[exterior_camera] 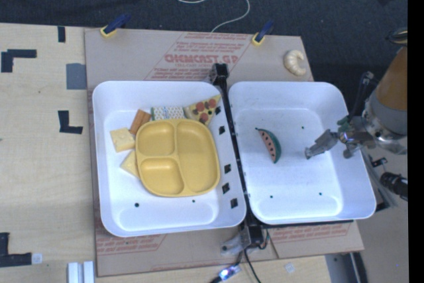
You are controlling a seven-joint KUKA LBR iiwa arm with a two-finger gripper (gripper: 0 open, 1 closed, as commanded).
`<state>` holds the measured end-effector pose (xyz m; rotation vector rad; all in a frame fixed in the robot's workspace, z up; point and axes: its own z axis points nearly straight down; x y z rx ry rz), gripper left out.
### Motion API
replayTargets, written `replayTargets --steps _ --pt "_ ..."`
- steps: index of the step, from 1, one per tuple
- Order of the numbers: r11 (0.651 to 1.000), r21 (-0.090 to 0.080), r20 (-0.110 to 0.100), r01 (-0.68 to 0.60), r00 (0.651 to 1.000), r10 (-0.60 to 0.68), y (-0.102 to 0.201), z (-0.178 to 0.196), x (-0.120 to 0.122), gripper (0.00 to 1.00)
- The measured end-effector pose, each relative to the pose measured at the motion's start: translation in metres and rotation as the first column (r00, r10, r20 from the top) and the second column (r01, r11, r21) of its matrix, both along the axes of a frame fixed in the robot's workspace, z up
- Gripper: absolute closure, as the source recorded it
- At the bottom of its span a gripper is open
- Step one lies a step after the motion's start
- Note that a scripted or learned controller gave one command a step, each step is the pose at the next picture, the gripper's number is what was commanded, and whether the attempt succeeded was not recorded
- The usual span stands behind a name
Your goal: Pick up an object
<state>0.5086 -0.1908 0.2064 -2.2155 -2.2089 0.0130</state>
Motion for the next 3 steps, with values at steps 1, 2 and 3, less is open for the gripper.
replayTargets --steps 1,2,3 --pt "1.0 -0.003 0.013 -0.004 1.0 0.004 0.0 0.007 0.003 0.0" --pt "1.0 -0.001 0.007 -0.004 1.0 0.004 0.002 -0.056 -0.003 0.0" --pt "1.0 -0.002 0.008 -0.003 1.0 0.003 -0.003 -0.104 -0.01 0.0"
